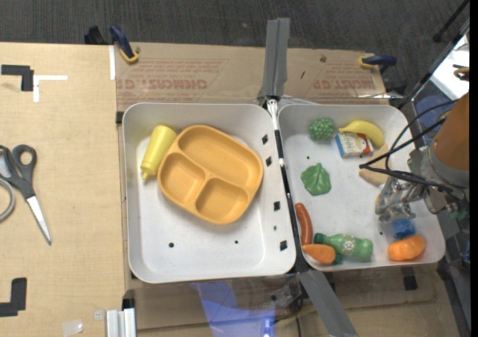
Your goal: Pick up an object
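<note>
Two white bins sit side by side on the bench. The left bin (pixel 142 253) holds an orange divided plate (pixel 211 172) near its centre, with a yellow bottle (pixel 157 150) lying against the plate's 9 o'clock edge.

The right bin (pixel 343 178) carries the loose candidates for picking: a broccoli piece (pixel 322 129) and a banana (pixel 364 132) toward 12 o'clock, a small carton (pixel 352 145) just under the banana, a green leaf (pixel 316 179) near centre, a sausage (pixel 302 222), a carrot (pixel 320 253) and a green bottle (pixel 349 246) along the 6 o'clock wall, and an orange fruit (pixel 406 248) with a small blue block (pixel 402 228) at about 5 o'clock.

The gripper (pixel 391 205) hangs low at the bin's 4 o'clock side, directly above the blue block, presumably positioned for a descent onto it or the fruit. Its claw state cannot be told; cables and metalwork blur the tips. No item is seen between them.
</note>
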Robot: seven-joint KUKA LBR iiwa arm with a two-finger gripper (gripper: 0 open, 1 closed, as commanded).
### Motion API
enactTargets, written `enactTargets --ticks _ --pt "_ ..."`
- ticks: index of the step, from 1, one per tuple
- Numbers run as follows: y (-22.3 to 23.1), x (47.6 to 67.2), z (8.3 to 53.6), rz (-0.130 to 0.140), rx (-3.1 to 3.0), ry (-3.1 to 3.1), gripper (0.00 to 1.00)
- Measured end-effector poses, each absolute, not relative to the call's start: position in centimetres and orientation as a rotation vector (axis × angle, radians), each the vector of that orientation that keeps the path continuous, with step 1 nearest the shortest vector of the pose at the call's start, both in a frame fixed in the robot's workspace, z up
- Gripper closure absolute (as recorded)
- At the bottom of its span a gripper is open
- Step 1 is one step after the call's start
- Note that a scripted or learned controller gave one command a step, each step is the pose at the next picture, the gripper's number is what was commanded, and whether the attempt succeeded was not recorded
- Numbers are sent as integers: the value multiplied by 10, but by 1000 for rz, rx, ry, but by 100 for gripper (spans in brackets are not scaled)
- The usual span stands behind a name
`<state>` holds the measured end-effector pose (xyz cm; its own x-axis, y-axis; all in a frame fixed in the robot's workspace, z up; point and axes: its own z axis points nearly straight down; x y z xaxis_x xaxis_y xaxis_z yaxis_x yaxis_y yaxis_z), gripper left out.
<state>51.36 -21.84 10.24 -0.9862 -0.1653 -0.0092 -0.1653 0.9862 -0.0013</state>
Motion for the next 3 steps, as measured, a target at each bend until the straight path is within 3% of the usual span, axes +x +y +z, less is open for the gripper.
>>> enactTargets --ticks 1,2,3 --pt "-218 514 102 -1 -260 3122 0" --pt "-220 590 93 2 28 3138 0" --pt "-219 592 104 -1 24 3131 100"
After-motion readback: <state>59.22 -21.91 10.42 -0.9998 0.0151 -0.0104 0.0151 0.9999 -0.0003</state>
